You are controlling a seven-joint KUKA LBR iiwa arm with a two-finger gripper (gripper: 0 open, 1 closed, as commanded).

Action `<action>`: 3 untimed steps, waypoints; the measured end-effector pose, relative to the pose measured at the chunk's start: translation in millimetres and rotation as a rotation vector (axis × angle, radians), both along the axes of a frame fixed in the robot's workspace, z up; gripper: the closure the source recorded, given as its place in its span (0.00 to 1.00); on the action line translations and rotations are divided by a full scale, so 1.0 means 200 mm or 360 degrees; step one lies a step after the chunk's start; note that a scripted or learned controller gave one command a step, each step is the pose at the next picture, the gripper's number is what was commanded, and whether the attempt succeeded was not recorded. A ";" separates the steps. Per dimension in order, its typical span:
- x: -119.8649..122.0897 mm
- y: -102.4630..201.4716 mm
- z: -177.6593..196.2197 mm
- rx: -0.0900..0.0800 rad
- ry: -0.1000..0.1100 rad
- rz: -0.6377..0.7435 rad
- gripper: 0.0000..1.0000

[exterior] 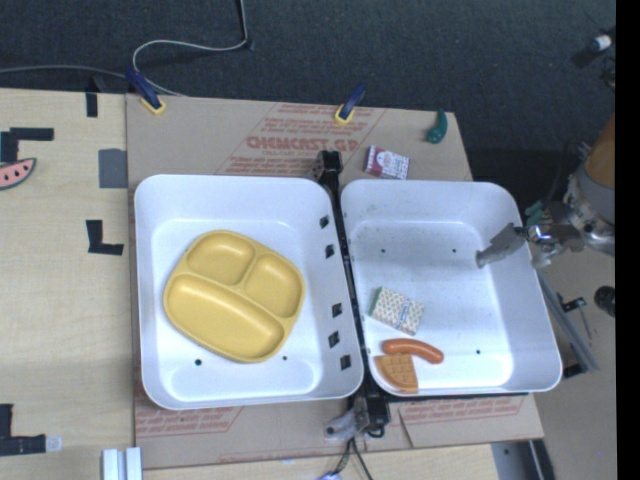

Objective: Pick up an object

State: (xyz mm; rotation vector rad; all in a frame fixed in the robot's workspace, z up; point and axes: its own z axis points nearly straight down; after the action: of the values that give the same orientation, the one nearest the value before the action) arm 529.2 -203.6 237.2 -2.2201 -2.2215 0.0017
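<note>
- A red sausage (413,349) is lying beside a tan toast piece (398,372) and a patterned packet (398,311).
- The gripper (497,248) is showing blurred; I cannot tell its state.

Fixed above the bench, looking down at a slant on both white bins (150,268) side by side, far enough off to take in surrounding cardboard (290,143)

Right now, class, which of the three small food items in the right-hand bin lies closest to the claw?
The pale checked cracker packet. It lies higher up the bin, nearer the claw, than the orange sausage and the brown toast piece at the bottom edge.
</note>
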 end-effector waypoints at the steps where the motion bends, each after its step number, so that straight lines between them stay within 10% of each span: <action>1: -0.23 0.11 -0.75 0.0004 0.0000 0.0001 0.00; 2: -0.22 0.11 -0.70 -0.0003 -0.0009 -0.0002 1.00; 3: -0.22 0.11 -0.70 -0.0003 -0.0008 -0.0002 0.00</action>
State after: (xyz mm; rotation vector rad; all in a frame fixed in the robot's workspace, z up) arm 485.0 -182.2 96.7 -2.2252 -2.2234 -0.0021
